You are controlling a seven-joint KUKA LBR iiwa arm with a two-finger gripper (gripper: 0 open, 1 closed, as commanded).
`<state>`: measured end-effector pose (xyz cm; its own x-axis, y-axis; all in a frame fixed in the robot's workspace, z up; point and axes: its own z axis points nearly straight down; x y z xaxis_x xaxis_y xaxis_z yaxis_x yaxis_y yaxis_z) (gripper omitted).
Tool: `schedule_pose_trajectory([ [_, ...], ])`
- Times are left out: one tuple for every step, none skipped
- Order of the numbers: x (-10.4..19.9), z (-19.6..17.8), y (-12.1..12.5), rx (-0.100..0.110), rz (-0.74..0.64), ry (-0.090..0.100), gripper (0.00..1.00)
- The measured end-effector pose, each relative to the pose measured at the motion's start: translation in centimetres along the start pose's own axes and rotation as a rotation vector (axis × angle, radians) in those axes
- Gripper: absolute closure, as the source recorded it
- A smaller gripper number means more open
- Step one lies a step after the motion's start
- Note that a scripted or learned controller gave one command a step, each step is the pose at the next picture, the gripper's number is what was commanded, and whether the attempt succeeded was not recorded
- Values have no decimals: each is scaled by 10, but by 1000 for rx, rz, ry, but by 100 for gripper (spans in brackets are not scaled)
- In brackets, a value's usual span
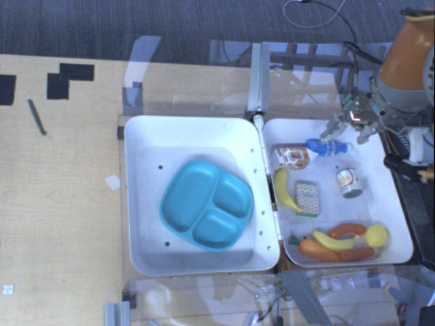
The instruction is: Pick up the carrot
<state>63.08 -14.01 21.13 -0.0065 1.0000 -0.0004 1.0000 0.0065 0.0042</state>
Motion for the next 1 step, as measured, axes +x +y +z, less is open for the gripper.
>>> schedule_pose_trajectory([
  [28, -85, -48, -2, 401, -1, 0],
])
